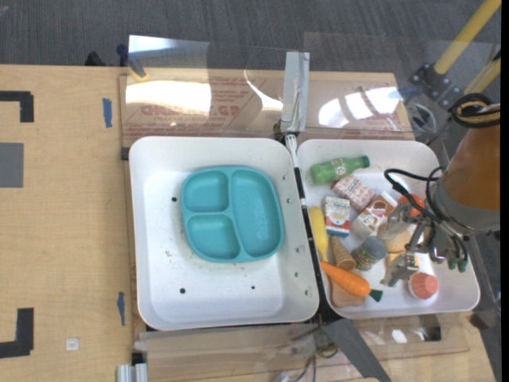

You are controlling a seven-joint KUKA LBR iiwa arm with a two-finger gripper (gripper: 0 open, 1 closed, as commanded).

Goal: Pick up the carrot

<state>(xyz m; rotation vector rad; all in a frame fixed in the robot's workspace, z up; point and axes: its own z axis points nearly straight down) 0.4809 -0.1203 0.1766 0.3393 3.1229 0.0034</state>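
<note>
You cannot tell how the jaws of the gripper (402, 267) stand; cables and clutter mask them low in the right bin (469, 297). The carrot (347, 278) lies flat near that bin's front left corner, apart from the gripper, resting against an ice-cream cone (342, 253). The teal plate (232, 213) sits alone in the left bin (151, 213).
</note>
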